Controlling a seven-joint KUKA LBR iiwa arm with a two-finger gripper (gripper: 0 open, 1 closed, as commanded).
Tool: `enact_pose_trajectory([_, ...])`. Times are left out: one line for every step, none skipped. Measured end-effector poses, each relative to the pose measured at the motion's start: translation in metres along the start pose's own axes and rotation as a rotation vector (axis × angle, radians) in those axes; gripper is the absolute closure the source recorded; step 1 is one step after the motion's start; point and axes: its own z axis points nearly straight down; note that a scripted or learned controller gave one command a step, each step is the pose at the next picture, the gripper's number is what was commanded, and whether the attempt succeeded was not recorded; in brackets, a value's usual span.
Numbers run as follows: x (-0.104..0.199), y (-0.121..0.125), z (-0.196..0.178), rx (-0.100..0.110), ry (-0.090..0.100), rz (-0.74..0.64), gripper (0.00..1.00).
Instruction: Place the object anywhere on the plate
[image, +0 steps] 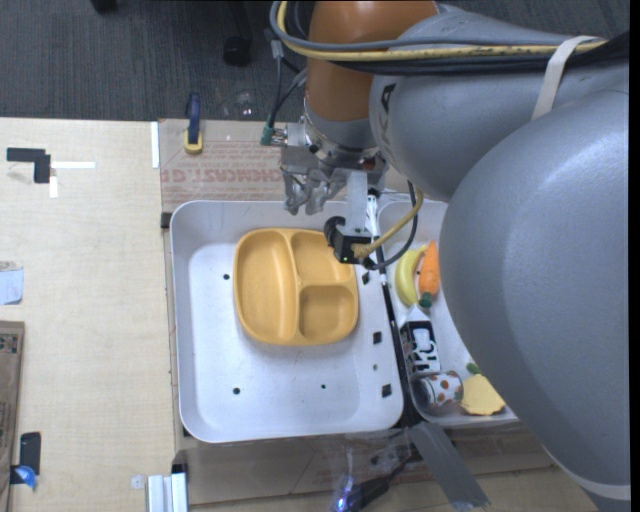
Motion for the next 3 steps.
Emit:
enact_pose_trajectory([0.020, -0.029, 0.033, 0.002, 0.000, 0.280, 1.00])
enact_pose_trajectory([0.046, -0.069, 0.078, 0.004, 0.000, 0.782, 1.00])
enact_pose_trajectory([0.045, -0.069, 0.078, 0.003, 0.001, 0.784, 0.00])
